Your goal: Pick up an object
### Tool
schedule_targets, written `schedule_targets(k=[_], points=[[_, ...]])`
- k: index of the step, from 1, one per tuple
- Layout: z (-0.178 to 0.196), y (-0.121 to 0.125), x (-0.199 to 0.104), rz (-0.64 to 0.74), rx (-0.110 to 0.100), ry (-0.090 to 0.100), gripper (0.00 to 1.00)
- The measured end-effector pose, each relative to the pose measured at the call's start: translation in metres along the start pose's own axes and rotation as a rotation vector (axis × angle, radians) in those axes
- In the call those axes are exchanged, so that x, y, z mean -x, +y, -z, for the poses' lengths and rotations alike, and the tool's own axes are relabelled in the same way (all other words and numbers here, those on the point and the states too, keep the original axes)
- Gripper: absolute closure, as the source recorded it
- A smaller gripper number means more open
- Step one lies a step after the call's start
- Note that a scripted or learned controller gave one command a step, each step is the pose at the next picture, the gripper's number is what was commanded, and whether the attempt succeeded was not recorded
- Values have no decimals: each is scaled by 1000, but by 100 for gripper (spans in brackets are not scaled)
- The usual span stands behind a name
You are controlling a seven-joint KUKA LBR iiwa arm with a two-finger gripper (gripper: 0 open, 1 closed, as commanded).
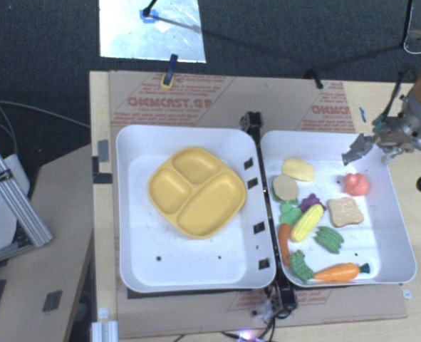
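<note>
- You're looking at a robotics lab bench (217, 91) lined with printed cardboard
- Aluminium framing (11, 198), loose cables (25, 112) and toy food (317, 226) in white bins (189, 276) show it

The light is bright and even. The white bins (196, 276) shine pale, with soft shadows. A shiny sheet (152, 20) up top glares. The picture looks a little fuzzy.

Lay crowded along the right bin's (402, 251) left half: lemon (298, 169), corn (306, 221), bread (345, 211), carrot (336, 271), packed close. Left bare floor along its right wall and far right corner. Held a yellow divided plate (196, 191) mid left bin (135, 262), with open floor near its front edge.
</note>
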State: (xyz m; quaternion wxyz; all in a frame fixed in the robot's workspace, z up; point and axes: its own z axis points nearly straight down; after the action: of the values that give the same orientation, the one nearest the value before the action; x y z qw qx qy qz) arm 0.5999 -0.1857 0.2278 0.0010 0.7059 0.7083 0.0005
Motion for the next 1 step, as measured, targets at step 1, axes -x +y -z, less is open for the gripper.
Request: schedule_targets(k=[1], points=[[-102,31,-27,4,-4,2,0]])
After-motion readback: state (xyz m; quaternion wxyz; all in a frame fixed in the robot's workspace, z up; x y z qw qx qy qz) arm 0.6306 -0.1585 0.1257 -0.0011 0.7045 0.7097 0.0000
